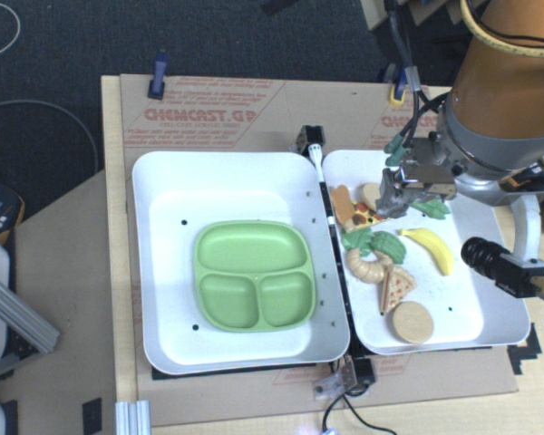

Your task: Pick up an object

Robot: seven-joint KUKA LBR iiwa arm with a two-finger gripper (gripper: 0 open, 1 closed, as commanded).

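Gripper (392,202) over right bin (490,329), hot dog (344,206) just left (finger state: cannot tell).

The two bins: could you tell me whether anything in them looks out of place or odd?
Nothing looks spilled or damaged. The green divided plate sits alone in the left bin, slightly askew to its walls. The toy foods crowd the right bin's left side: banana, pizza slice, round cracker. The gripper hangs over that pile.
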